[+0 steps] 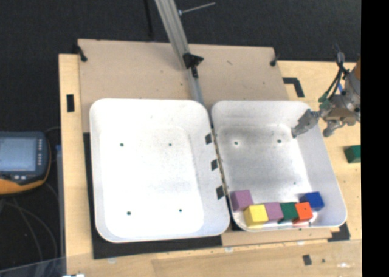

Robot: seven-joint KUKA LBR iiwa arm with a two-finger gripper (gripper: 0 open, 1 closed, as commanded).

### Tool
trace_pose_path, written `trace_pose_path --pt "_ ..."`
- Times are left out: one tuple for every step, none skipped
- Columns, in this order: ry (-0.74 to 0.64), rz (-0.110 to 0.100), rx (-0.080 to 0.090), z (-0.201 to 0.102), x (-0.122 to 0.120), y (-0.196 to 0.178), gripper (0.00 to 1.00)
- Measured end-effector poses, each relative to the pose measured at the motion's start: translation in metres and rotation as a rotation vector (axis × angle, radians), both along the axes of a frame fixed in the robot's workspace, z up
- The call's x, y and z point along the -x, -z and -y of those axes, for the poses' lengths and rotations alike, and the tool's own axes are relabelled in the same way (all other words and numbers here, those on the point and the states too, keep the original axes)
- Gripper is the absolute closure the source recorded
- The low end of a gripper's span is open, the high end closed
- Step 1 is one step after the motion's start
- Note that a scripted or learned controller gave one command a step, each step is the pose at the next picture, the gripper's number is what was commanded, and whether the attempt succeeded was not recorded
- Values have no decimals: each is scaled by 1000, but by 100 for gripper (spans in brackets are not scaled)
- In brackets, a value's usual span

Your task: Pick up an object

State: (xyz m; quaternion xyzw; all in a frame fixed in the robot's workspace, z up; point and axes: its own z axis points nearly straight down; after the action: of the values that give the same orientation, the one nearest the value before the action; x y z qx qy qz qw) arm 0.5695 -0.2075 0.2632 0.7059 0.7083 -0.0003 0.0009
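Observation:
Several small blocks lie along the near wall of the right bin [316, 154]: a purple block [242, 198], a yellow block [256, 214], a mauve block [274, 211], a green block [288, 211], an orange block [303, 211] and a blue block [312, 200]. My gripper [317, 126] hangs over the far right corner of that bin, well away from the blocks. It is open, its fingers spread, and nothing is between them.
The left bin [152, 166] sits beside the right one. A slanted metal pole [172, 20] reaches down to the gap between the bins at the back. A green object [352, 153] rests on the bench right of the bins. A grey handheld device [21, 157] lies far left.

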Motion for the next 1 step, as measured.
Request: trace_pose_path --pt "-4 3 2 1 -1 -11 100"
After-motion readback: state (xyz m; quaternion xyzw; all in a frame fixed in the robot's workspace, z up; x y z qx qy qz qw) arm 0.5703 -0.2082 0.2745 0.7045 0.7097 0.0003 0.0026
